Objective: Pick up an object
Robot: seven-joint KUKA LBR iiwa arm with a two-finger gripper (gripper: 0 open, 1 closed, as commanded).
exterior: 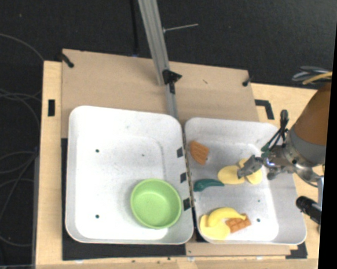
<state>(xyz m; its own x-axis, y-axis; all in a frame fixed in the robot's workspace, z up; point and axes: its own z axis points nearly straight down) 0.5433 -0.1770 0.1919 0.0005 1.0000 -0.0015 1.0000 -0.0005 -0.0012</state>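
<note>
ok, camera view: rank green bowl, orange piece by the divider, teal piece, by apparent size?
1. green bowl, clearly largest.
2. and 3. orange piece and teal piece look close: the orange one is blockier, the teal one longer and thinner. Too near to rank.

No legible text, labels, brand marks, numbers or signs anywhere in the camera view. Surfaces checked: both white bins, the bench top, the arm, the objects in the bins; all bare of lettering at this resolution.
</note>
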